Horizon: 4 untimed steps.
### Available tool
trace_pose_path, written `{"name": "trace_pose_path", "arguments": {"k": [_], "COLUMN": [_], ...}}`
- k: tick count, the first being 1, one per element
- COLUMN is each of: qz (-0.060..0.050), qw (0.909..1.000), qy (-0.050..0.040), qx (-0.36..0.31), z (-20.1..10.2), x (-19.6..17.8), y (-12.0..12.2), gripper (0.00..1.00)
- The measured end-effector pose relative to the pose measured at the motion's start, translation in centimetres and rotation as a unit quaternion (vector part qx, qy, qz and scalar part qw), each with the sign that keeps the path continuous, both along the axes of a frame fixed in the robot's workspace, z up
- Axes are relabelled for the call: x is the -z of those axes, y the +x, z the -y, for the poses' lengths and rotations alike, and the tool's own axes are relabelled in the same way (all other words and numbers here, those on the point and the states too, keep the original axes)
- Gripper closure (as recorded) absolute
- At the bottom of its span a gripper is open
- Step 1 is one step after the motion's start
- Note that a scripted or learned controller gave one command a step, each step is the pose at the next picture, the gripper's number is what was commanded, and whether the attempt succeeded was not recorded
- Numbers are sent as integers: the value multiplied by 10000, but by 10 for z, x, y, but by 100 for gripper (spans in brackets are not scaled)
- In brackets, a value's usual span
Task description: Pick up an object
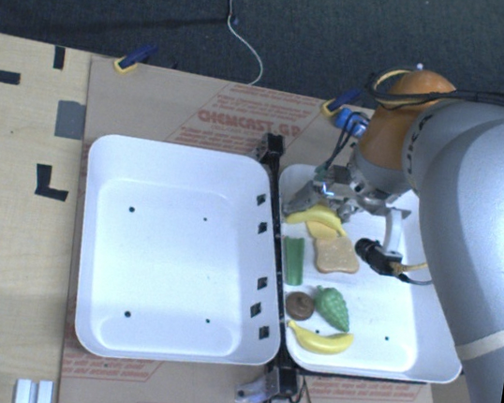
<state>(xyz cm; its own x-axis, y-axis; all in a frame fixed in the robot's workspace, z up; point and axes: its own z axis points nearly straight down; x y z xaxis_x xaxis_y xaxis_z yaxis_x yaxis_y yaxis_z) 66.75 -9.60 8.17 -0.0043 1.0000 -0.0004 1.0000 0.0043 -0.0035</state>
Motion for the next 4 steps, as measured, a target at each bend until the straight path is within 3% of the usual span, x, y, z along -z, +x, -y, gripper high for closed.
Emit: {"name": "trace_pose_path", "arguments": {"k": [1, 2, 3, 4], "qz": [20, 23, 26, 30], "qw": [10000, 10000, 10000, 10000], "qy": [-9, -9, -12, -17], "qx": [4, 42, 15, 34], "z": [2, 64, 61, 128], "x": [-14, -4, -14, -44], "y": [1, -21, -20, -12], "gripper": [100, 100, 100, 100]}}
